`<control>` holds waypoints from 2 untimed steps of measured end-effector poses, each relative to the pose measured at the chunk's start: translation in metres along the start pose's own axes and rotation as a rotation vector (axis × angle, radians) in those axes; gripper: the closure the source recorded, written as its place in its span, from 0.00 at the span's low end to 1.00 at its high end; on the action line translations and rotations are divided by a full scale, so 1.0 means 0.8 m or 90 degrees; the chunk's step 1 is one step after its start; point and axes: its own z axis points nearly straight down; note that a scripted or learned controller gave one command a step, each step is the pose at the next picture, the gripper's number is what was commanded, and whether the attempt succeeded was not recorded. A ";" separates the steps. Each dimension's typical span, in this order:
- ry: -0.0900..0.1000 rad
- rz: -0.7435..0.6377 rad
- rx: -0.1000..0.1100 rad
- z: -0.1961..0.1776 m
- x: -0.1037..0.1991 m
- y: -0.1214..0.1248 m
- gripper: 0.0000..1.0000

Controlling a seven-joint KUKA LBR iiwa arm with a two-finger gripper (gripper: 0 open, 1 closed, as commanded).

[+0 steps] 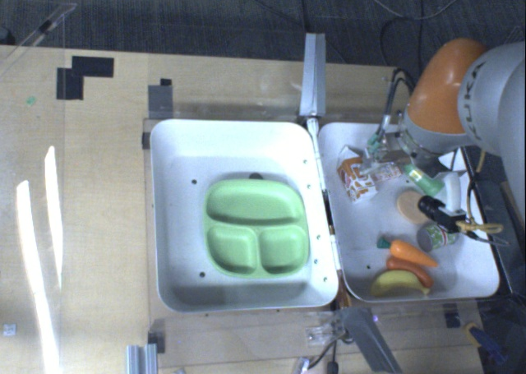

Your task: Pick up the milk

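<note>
The milk (356,177), a small orange and white carton, lies on its side in the upper left part of the right bin (358,270). My gripper (381,149) hangs over the back of that bin, just right of and above the carton. It is close to the carton, but whether they touch is unclear. The grey arm with its orange band (442,89) rises behind it to the right.
A green divided tray (256,226) lies in the left bin (168,224). Around the milk in the right bin are a green bottle (424,180), a tan round piece (408,204), a small can (436,237), a carrot (412,254) and a banana (400,283).
</note>
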 end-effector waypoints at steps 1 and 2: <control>0.006 -0.068 0.039 -0.079 0.105 -0.071 1.00; 0.006 -0.077 0.042 -0.103 0.081 -0.102 1.00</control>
